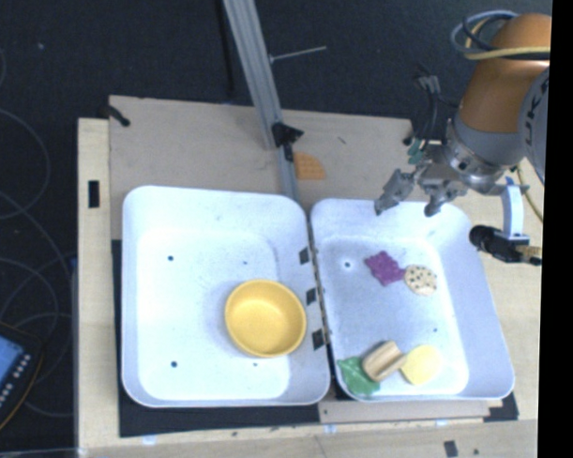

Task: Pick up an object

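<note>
metal post (257, 77) leaning from 12 o'clock toward the bins' seam | orange tag (308, 167) on bench just right of post foot | handheld screen (0, 373) at 8 o'clock | cables (15, 204) at 9 o'clock

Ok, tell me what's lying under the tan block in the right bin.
A green piece pokes out beneath the tan block at the right bin's front left corner. The block covers part of it, so its full shape can't be told. A yellow piece sits beside them.

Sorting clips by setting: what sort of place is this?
Likely a robotics lab grasping bench: a grey and orange robot arm over two shallow white bins, loose cables on the dark floor.
</note>
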`<move>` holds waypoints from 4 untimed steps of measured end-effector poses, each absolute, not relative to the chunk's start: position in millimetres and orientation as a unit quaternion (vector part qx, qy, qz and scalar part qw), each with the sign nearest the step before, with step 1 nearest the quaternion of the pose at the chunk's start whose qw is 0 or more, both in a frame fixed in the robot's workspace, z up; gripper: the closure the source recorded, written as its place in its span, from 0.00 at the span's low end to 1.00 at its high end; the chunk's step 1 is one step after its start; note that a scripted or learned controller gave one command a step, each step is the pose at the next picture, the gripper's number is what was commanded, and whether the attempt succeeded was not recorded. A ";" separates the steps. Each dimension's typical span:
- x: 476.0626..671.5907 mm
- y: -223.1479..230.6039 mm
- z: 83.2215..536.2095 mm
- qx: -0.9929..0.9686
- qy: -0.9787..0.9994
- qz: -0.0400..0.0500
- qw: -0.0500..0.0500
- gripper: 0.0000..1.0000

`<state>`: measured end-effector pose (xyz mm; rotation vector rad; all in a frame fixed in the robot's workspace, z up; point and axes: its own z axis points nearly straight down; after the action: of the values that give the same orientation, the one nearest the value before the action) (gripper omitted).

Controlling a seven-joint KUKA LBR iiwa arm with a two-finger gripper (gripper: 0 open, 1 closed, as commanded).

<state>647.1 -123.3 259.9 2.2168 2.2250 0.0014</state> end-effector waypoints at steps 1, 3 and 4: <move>647.1 -123.4 259.9 0.706 0.708 0.000 0.000 0.00; 636.2 -138.6 166.1 0.708 0.706 -0.003 0.000 0.00; 644.5 -141.8 118.2 0.708 0.706 -0.003 0.000 0.00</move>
<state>644.5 -141.8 118.2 2.2241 2.2187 -0.0079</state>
